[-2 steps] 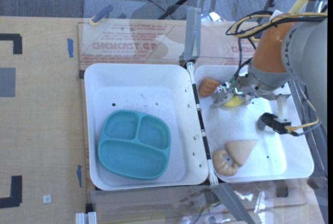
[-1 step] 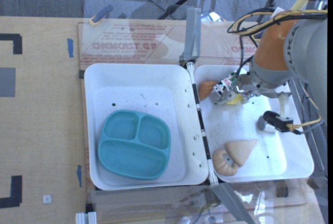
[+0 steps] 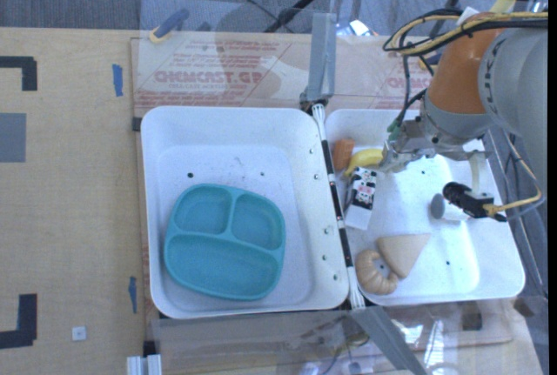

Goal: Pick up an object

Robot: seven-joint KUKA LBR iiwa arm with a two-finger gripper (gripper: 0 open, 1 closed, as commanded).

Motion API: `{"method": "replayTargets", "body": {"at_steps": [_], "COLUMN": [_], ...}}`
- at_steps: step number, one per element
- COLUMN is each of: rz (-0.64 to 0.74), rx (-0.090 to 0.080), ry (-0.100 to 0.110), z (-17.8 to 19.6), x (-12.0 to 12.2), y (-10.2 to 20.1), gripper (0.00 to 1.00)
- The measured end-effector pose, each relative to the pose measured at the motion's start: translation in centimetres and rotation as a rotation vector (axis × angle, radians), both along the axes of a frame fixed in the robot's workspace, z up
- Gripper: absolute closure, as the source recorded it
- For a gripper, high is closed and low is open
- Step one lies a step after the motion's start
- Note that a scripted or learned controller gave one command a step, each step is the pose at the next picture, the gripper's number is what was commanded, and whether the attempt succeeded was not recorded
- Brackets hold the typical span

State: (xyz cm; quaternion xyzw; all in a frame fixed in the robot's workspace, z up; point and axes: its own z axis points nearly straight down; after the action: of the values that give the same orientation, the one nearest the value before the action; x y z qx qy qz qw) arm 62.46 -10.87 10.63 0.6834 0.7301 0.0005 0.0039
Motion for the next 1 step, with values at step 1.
{"method": "replayTargets", "body": {"at_steps": [1], "rz": [0.0], "rx": [0.0], "ry": [0.0], "z": [-0.01], "x": [0.0], "y": [0.01], "gripper": [0.0]}}
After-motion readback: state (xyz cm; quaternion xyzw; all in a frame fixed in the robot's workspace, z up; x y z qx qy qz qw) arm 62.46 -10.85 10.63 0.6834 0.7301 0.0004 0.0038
